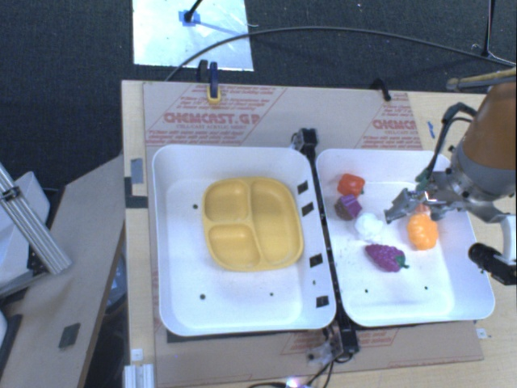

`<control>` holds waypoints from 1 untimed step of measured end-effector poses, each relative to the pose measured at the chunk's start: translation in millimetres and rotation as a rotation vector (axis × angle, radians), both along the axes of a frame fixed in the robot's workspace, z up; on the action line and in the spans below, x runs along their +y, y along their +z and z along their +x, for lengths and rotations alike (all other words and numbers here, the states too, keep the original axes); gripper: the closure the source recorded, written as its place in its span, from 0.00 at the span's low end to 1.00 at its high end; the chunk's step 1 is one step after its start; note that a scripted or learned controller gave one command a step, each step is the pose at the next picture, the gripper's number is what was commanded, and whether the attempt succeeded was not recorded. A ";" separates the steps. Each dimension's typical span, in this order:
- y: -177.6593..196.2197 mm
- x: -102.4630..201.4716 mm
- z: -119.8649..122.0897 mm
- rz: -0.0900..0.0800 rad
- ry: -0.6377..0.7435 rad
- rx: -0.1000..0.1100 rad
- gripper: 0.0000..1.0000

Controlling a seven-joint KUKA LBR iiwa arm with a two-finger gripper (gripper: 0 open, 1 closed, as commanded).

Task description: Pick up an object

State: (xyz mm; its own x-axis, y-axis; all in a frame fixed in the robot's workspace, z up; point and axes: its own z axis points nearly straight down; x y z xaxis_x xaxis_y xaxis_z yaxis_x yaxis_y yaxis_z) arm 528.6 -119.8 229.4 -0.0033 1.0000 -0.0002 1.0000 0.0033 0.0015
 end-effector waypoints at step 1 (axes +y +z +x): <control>-44.7 0.0 -7.2 0.001 -0.002 0.004 0.00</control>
State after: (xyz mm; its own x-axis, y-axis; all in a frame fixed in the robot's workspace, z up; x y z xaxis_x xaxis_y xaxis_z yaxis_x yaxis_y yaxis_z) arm 521.4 -119.8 184.6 -0.0009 1.0000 0.0011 1.0000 0.0009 -0.0022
